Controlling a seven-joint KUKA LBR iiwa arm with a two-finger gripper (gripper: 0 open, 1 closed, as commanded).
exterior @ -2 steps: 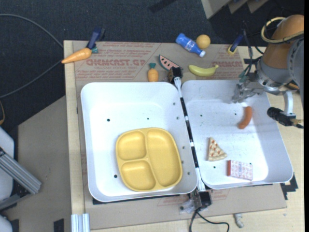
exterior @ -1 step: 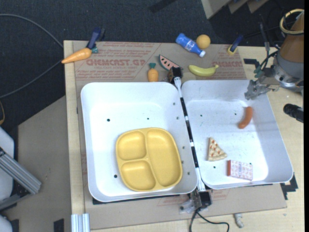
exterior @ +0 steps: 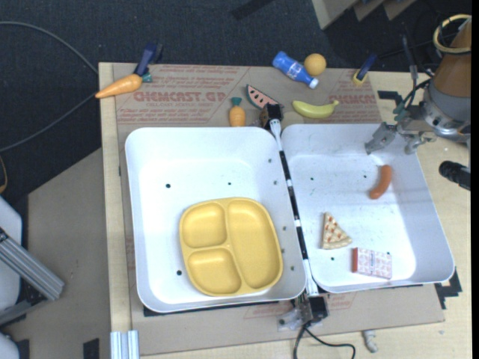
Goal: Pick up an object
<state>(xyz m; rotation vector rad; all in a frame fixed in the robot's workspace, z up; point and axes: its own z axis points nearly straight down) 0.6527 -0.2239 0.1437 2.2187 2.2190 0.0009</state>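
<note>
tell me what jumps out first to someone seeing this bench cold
The big yellow divided plate in the left bin grabs the eye. The right bin holds a sausage, a pizza slice and a pink packet, with the gripper over its far right corner.

Even, bright overhead light fills the scene, and the two white bins [exterior: 150,200] look slightly washed out. Shadows are soft and faint. Detail is a little grainy, softest toward the dark floor [exterior: 60,6].
</note>
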